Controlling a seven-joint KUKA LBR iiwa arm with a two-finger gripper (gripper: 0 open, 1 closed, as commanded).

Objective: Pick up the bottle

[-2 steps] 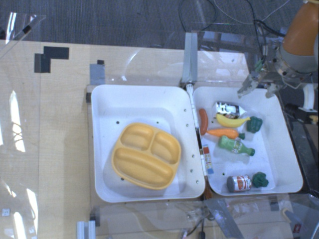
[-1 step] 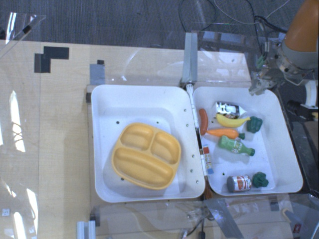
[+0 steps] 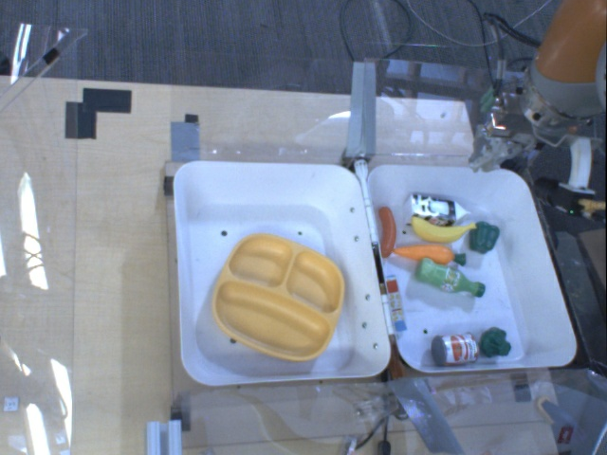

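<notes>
Nearest to the camera lay the front rims of the two white bins. Going from left to right, the left bin [image 3: 190, 254] held a yellow divided plate [image 3: 280, 295] with three compartments. On the wall between the bins lay a thin tube [image 3: 392, 301] with red and blue marks; its print was too small to read. The right bin [image 3: 545, 292] held a red sausage [image 3: 386, 230], a carrot [image 3: 424, 252], a banana [image 3: 442, 229] resting against a shiny black-and-silver packet [image 3: 432, 206], and a dark green vegetable [image 3: 485, 236]. Near the front rim lay a small can [image 3: 455, 350] on its side, with a red label I could not read, touching another green piece [image 3: 494, 342].

The green bottle [image 3: 448, 277], the thing to be picked, lay on its side in the middle of the right bin, just below the carrot, with its dark cap pointing right. Its label was pale, and no words were legible.

The gripper [image 3: 491, 140] hung above the back rim of the right bin, well apart from the bottle, and it carried nothing. Whether it was open or shut, I could not tell. In my judgement the task was hardly begun: the approach, the grasp and the lift all remained to be done.
</notes>
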